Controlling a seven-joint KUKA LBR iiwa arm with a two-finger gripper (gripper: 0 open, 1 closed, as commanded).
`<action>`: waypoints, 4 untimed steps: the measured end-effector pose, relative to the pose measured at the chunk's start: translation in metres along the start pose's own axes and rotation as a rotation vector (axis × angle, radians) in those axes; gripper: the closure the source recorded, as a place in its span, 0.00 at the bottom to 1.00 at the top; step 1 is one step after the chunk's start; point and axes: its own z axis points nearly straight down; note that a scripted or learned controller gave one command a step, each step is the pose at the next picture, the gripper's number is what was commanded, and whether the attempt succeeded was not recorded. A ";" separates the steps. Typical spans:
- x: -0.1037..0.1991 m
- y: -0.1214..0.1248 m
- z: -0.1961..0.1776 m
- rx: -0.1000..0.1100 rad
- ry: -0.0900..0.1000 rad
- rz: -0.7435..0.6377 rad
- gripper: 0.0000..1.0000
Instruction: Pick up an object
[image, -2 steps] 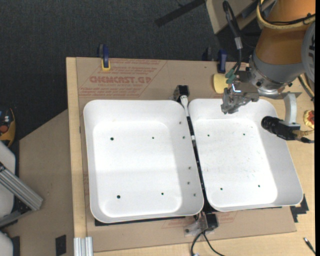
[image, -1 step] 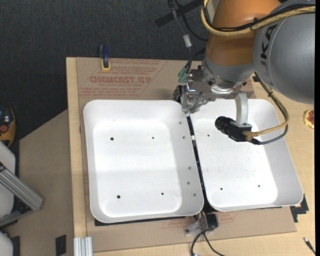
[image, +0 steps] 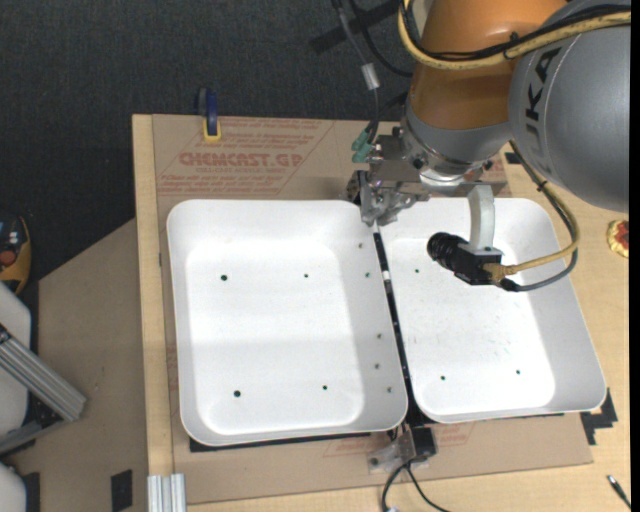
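Camera view: the arm hangs over the top centre of the frame, its tool low at the seam between the left bin and right bin, probably hunting an object there. I can't tell the tool's state, and no object is visible to me on the worktop.

Dark carpeted floor; brown printed cardboard sheet; blue clamp
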 end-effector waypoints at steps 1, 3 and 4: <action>0.112 -0.001 -0.041 -0.003 0.005 -0.010 1.00; 0.113 0.027 -0.009 -0.003 0.000 0.005 1.00; 0.140 0.075 0.072 0.000 0.000 0.000 1.00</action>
